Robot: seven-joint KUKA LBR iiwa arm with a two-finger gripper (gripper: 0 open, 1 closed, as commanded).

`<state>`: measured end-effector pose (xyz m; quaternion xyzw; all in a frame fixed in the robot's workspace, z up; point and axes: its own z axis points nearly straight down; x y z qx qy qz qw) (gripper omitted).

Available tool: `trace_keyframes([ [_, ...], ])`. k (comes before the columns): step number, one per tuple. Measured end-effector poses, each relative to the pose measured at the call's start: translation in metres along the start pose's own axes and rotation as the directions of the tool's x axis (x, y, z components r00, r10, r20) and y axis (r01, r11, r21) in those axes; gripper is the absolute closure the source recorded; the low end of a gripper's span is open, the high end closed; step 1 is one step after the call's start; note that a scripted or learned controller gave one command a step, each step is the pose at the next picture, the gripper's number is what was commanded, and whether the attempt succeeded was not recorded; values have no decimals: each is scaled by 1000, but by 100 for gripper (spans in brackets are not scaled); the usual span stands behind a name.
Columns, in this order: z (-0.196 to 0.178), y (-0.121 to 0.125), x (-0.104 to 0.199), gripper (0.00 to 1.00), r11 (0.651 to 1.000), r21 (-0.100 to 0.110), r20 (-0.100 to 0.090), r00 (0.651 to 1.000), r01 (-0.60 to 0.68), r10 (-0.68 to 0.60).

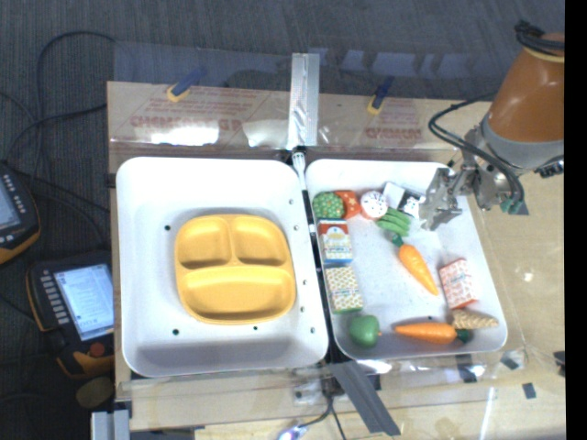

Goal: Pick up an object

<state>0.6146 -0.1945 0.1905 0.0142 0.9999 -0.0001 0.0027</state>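
We take this for a robotics lab, not a home or a kitchen. Two white bins (128,273) sit side by side on a bench (537,273) over grey carpet (275,12), with clear plastic sheeting (211,122) clipped behind them and black cables (55,90) trailing left of them. Also left of the bins lie a handheld control pendant with a lit screen (78,301), and the right bin holds toy food (417,266), not real produce.

The arm (527,90) is cut off by the frame's right edge. The gripper (438,211) fingers are too blurred to be judged at upper right.
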Motion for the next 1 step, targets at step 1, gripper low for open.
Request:
trace_keyframes([
  [1, 70, 2, 31, 100, 986, 4, 37, 985, -169, 168],
])
